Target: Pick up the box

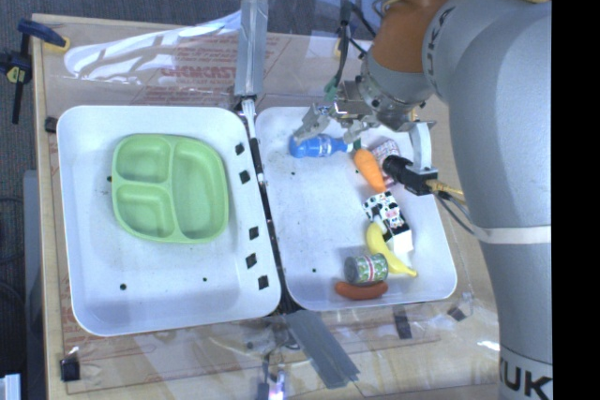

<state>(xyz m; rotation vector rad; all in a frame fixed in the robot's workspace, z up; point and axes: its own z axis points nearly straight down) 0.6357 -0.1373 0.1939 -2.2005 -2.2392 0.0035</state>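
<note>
1. The gripper sits at the upper edge of the right bin, directly above a blue bottle. Its fingers look spread, with nothing between them.
2. The large grey arm covers the right side of the frame and hides the bin's upper right corner.
3. The box, black and white in a cow pattern, lies near the bin's right wall, partly overlapped by a yellow banana at its lower end.
4. An orange carrot lies just above the box; a small can and a reddish sausage crowd the lower right.
5. The right bin's left and centre floor is bare.
6. The left bin holds a green divided plate, with free rim all round.
</note>
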